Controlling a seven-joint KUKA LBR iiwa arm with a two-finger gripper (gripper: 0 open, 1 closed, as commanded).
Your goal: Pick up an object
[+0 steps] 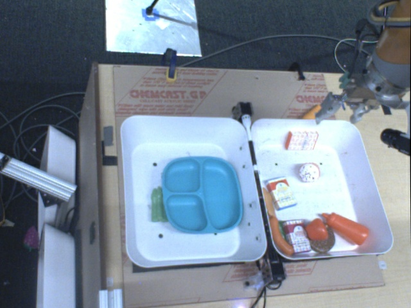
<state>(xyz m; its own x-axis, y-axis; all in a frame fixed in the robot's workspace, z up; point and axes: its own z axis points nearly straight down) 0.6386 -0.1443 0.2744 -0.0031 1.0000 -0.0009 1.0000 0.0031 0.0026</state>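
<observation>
Grey two-finger gripper (345,108) hangs over right white bin's (366,165) far rim, fingers spread, nothing between them; we see arm cut off at frame edge. Green strip (157,205) half hidden behind blue divided plate (201,194). Cardboard (168,94) reads "CHEMCAST GP". Small carton (302,140) print unreadable.

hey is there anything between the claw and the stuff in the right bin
Nothing visible. The claw hangs open above the right bin's far rim. The nearest item, the red-and-white box, lies uncovered on the bin floor with bare floor around it, and the white ball is likewise exposed.
</observation>
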